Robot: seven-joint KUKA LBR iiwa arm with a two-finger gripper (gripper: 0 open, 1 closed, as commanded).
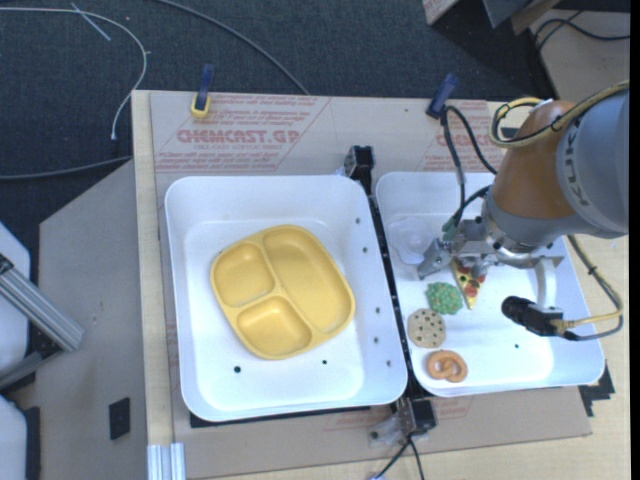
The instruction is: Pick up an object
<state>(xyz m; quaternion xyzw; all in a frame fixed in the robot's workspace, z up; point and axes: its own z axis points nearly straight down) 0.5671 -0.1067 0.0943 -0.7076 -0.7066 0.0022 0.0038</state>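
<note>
A: Gripper (462, 268) state? 
B: Cannot tell; it sits low in the right bin (570, 368). 
A: Left to right? 
B: Yellow tray (282, 290) alone in the left bin (190, 268); green piece (442, 297), cookie (427, 327) and pretzel (446, 366) cluster beneath the gripper, within reach.

We see bright, even overhead light, mild glare on the two shallow white plastic bins (190, 268), soft shadows, slight overall blur.
</note>
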